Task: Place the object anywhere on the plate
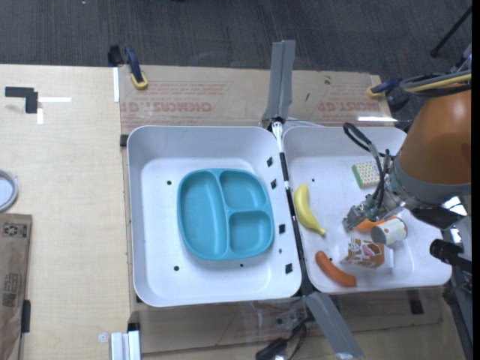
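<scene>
A blue plate (225, 213) with three compartments lies in the left bin (142, 201), with nothing on it. The right bin (330, 156) holds a yellow banana (305, 208), a red-orange sausage (335, 269), a small printed carton (365, 253), a green-and-white block (366, 174), a small orange piece (370, 224) and a white cylinder (390, 232). My gripper (358, 219) is low in the right bin, right at the orange piece and beside the cylinder, well to the right of the plate. The arm's orange band (444, 137) hides the bin's right side.
A grey divider (280, 81) runs between the two bins. Cardboard (195, 96) lies behind them, with clamps at the back corners. A tape roll (4, 191) and a brown packet (13, 268) sit on the bench at the far left.
</scene>
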You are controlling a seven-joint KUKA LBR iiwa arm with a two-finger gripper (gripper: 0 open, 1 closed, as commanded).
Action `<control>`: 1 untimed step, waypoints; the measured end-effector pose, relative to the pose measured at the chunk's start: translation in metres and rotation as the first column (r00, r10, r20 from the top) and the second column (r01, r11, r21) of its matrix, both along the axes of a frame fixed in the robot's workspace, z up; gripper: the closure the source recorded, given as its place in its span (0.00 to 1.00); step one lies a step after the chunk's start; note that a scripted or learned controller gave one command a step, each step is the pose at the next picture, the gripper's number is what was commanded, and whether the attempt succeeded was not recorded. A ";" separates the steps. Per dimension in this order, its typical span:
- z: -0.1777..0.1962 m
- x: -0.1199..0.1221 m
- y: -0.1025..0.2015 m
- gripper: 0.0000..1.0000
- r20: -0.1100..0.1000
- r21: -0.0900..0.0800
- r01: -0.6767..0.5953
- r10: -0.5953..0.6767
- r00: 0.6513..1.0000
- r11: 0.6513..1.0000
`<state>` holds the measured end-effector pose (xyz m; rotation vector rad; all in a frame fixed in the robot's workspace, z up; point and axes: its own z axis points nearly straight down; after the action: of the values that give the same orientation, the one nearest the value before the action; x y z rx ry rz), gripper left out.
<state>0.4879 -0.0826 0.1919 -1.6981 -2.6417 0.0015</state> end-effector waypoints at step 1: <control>-0.011 -0.010 -0.031 1.00 0.000 0.000 -0.042 0.042 0.999 0.999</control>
<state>0.4781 -0.1141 0.1812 -1.6417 -2.6773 0.0011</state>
